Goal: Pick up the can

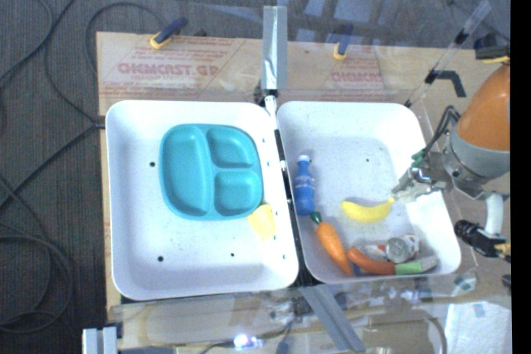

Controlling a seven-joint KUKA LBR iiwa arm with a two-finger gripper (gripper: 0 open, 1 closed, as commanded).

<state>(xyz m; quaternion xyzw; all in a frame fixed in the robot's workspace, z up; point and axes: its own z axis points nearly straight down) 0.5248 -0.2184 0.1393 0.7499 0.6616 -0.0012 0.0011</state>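
The small silver metal can (402, 247) is lying in the right shallow white bin (348, 124), just below and to the right of the yellow plastic banana (367, 210), near the bin's lower right corner. It is sitting tight against a reddish-orange toy carrot (371, 261) and a green stick-shaped piece (417, 266), both lying below the banana as well. The grey arm's two-finger gripper (412, 182) is hovering just right of and slightly above the banana's tip, apart from the can. Whether the pincer is apart or together is not showing clearly enough to tell.

To do this step well, the gripper is probably needing to travel past the banana's right end toward the can without nudging the banana. It is likely best to be descending straight over the can's round face, closing across the sides away from the carrot and green piece. The bin's wall is crowding the can, so clearance there is looking tight.
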